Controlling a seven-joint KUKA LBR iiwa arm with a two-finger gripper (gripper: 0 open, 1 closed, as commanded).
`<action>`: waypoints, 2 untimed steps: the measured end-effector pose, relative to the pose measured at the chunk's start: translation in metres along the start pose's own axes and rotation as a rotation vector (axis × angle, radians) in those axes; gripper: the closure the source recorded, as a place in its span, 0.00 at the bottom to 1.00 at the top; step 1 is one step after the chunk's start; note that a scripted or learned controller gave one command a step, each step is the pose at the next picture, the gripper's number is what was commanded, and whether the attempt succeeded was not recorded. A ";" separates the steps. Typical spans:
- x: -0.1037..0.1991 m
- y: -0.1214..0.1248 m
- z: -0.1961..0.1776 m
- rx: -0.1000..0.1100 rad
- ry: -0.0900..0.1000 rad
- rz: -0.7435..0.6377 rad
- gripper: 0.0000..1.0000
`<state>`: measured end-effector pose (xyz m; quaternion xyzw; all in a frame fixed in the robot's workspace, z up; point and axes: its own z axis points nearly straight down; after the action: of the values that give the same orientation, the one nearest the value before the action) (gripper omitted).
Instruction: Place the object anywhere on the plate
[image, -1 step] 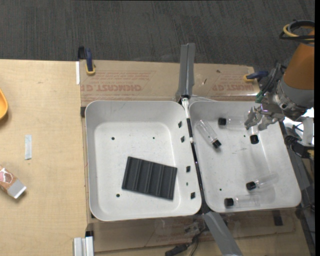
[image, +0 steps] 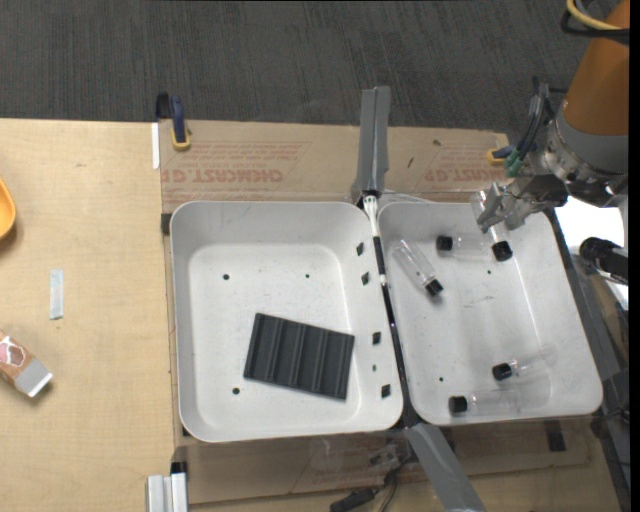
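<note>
The pincer (image: 497, 210) is hanging over the far right part of the right bin (image: 570, 330), near its back rim; whether its fingers are apart or together cannot be told, since the metal tips are blurring into the white floor. A clear vial with a black cap (image: 502, 251) is lying just below the tips, and whether it is touching them cannot be told.

Camera view, surroundings: four more clear, black-capped vials are sitting in the right bin. One (image: 416, 270) is lying aslant near the left wall, one (image: 447, 243) is resting towards the back, one (image: 512, 369) is lying near the front right, and one (image: 470, 402) is lying along the front rim. All are well apart from each other. The left bin (image: 195, 300) is holding a dark ribbed rectangular plate (image: 299, 356), lying flat and slightly skewed, towards the front centre. A grey divider bar (image: 375, 140) is running between the two bins at the back. Both bins are sitting on a cardboard sheet (image: 260, 165) over the wooden bench (image: 80, 200). A small grey strip (image: 56, 294) and a wrapped block (image: 22, 365) are lying on the bench well to the left.

Arm pose: the arm (image: 600, 90) is reaching in from the upper right, its orange band uppermost, the grey wrist beneath it angling down and leftward to the pincer. Cables are trailing beside the wrist.
</note>
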<state>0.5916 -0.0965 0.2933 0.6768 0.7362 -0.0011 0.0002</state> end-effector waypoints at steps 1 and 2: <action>0.075 0.049 0.014 0.000 0.000 -0.030 1.00; 0.157 0.068 -0.010 -0.001 0.000 -0.280 1.00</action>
<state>0.6464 0.0660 0.3026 0.5673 0.8235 -0.0008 0.0004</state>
